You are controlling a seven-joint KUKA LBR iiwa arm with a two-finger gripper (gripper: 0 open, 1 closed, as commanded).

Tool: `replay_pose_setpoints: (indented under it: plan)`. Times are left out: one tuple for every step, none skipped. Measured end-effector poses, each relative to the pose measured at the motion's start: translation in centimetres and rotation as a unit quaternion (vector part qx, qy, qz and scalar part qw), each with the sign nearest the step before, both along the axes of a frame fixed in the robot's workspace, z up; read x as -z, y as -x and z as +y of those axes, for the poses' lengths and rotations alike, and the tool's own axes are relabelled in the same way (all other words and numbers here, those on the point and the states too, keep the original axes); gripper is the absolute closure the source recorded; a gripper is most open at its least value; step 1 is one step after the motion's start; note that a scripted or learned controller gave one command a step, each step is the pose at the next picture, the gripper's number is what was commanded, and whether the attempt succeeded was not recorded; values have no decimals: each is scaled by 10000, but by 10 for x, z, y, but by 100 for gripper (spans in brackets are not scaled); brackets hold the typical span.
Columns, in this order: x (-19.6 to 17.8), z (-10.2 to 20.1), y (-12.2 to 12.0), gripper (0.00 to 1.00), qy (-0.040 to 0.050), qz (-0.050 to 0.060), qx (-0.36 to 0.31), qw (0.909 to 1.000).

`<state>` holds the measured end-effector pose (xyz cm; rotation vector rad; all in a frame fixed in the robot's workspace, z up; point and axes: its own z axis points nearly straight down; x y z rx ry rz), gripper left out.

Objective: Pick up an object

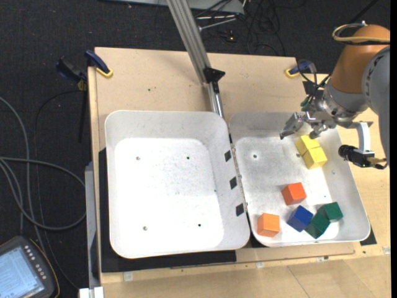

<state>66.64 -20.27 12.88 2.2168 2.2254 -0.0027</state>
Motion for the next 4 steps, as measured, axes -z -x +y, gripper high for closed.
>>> replay_pose_setpoints:
  plan:
    - [7, -2, -5, 0, 26, -95, 11, 10000]
    - [-2, -2, -6, 100, 46, -108, -4, 9999]
    - [-48, 3, -12, 100, 2, -39, 3, 10000]
    - [-96, 5, -6, 100, 3, -40, 5, 10000]
